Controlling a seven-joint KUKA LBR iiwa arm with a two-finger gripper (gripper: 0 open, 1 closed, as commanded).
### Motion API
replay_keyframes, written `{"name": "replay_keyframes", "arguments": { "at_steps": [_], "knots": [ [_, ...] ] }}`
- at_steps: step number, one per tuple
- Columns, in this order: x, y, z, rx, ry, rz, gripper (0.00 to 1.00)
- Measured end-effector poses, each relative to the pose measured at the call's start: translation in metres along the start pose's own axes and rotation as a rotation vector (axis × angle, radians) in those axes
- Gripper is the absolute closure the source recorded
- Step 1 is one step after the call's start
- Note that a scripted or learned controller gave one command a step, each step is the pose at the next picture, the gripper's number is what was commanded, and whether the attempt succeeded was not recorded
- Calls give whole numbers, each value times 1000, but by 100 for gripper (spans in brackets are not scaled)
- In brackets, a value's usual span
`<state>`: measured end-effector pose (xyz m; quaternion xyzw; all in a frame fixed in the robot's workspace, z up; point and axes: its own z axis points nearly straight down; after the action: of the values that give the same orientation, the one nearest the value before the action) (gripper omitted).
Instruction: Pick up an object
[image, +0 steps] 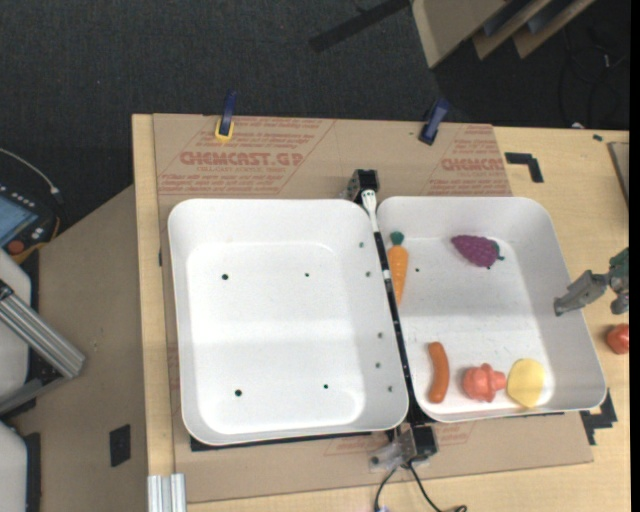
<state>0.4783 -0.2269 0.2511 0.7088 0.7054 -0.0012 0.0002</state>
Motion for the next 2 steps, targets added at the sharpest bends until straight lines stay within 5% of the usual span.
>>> {"name": "replay_keyframes", "arguments": {
  "at_steps": [1, 2],
  "knots": [
    [6, 36, 135, 10, 7, -6, 0],
    [7, 0, 168, 2, 11, -6, 0]
  ]
}}
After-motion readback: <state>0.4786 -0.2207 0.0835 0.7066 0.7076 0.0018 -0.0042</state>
